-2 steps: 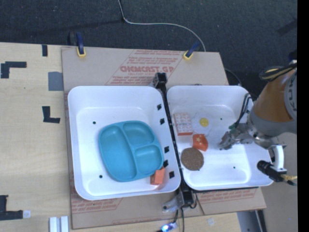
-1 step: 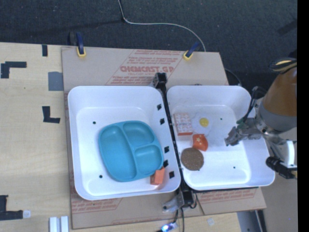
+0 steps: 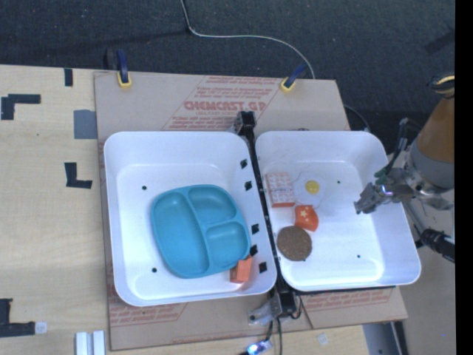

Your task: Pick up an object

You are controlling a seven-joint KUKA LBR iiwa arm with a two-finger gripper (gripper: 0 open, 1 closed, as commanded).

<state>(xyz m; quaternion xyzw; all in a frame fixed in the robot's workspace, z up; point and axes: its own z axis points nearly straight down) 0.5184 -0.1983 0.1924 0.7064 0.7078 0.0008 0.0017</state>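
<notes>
Orange block (image 3: 241,271) wedged beside the blue divided plate (image 3: 199,229), left bin (image 3: 118,161).
Gripper (image 3: 367,202) hovers over the right bin (image 3: 384,231), holding nothing I can see, finger spread unclear; brown disc (image 3: 294,243), red piece (image 3: 307,217) lie clustered leftward, easiest targets.

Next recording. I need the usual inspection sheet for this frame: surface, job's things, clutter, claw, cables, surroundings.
Surface: cardboard sheet on a wooden bench, held by two clamps; it bears the left bin and the right bin, side by side.
Job's things: right bin holds a red-patterned wafer, an egg piece, a red block and a brown disc. Left bin holds a blue divided plate and an orange piece at its near right corner.
Clutter: nothing seen.
Claw: claw over the right bin's right side, nothing between its fingers.
Cables: white cable across the dark floor.
Surroundings: black tape marks on the bench.
</notes>
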